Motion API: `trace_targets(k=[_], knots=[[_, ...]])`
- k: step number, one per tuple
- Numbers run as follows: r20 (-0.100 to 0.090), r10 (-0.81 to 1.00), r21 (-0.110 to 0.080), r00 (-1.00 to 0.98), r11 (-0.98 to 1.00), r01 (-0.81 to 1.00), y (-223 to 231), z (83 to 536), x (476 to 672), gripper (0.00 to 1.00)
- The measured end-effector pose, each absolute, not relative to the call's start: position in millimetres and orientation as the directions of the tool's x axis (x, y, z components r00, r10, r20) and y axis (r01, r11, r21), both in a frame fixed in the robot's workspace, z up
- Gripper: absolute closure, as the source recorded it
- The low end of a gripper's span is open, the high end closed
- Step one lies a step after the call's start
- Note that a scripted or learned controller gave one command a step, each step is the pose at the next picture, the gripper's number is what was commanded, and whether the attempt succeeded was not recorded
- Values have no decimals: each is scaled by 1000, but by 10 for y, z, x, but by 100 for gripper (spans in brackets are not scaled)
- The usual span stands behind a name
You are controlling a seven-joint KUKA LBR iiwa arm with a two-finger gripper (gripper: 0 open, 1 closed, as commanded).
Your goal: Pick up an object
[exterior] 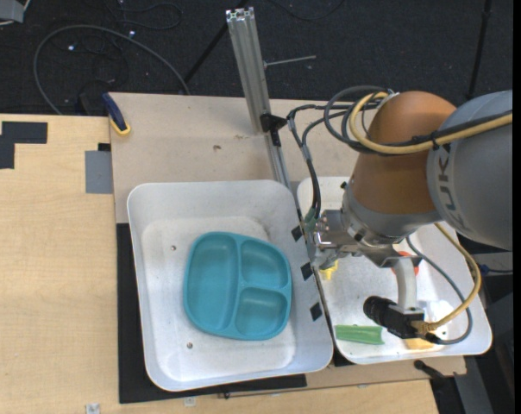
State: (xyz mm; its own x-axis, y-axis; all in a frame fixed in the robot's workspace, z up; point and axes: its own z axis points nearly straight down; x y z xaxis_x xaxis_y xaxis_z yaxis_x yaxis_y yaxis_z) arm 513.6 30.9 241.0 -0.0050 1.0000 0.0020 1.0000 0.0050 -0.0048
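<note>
The arm (416,171) reaches in from the right and stands over the right bin (472,341). The orange band and grey wrist cover most of that bin's far half. The gripper (331,247) sits below the wrist, at the right bin's left wall, close to the divide between the two bins. Its state cannot be determined: the wrist housing hides the working end from the camera. No object is seen in its grasp.

Candidate objects are located as follows:

- A teal divided plate (239,285) with three compartments lies flat in the middle of the left bin (157,210), clear of all four walls and apart from the gripper.
- A small yellow piece (329,271) lies in the right bin just below the gripper; contact between them cannot be confirmed.
- A flat green piece (359,334) lies near the right bin's front edge, towards its left corner, apart from the gripper.

An aluminium post (247,67) rises behind the bins, leaning slightly in the view. The pale wooden bench (45,257) extends to the left of the left bin.
</note>
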Motion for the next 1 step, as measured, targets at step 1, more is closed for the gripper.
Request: trace_targets(k=[1], knots=[[2, 1000, -6, -6, 6, 1000, 908, 2384, 5000, 100]])
